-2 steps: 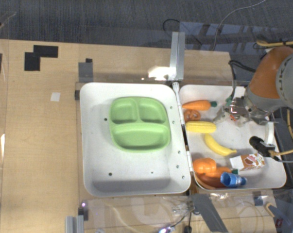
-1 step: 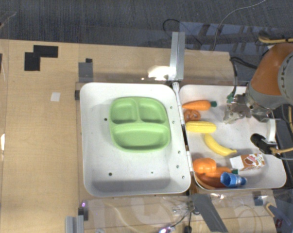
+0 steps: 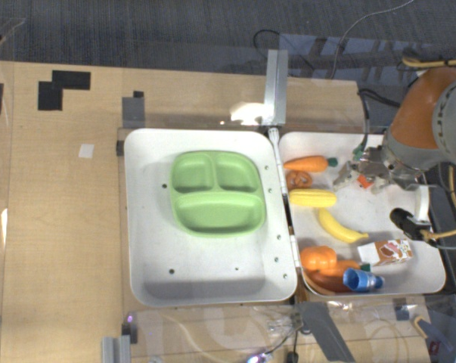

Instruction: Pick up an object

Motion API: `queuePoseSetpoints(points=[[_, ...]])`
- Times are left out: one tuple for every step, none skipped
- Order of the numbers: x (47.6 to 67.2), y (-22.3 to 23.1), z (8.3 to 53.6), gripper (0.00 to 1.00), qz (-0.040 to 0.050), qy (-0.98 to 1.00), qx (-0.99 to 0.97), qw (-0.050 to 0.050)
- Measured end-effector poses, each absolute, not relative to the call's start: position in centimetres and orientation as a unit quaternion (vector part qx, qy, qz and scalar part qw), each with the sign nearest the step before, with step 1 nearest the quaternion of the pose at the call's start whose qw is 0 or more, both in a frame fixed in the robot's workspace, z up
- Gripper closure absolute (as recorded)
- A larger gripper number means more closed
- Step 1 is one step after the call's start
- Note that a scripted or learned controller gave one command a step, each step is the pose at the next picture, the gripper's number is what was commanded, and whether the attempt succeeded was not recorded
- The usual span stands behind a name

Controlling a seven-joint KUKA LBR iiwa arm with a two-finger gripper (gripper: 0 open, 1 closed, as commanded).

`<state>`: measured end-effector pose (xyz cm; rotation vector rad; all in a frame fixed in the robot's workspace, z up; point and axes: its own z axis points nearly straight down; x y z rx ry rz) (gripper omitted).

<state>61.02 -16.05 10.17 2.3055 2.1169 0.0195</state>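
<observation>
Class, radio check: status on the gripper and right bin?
Gripper over right bin, nothing visibly held. Carrot and banana nearby, untouched. Path clear.

On my counter (image 3: 54,203) the divided plate (image 3: 216,193) lies in the left bin (image 3: 148,278). The right bin (image 3: 432,274) holds carrot (image 3: 306,162), corn (image 3: 311,197), banana (image 3: 339,228), carton (image 3: 394,252); my tool (image 3: 364,174) hangs above its far side.

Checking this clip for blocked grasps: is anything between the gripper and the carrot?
Nothing visible. The gripper hangs over bare floor at the back of the right bin, and the carrot lies just to its left with open white floor between them.
</observation>
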Motion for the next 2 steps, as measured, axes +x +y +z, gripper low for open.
queuePoseSetpoints(points=[[66.8,-16.6,8.7,0.0,-0.0031,0.72,0.694,-0.001],[58.6,-9.0,9.0,0.0,0.0041,0.773,0.635,0.004]])
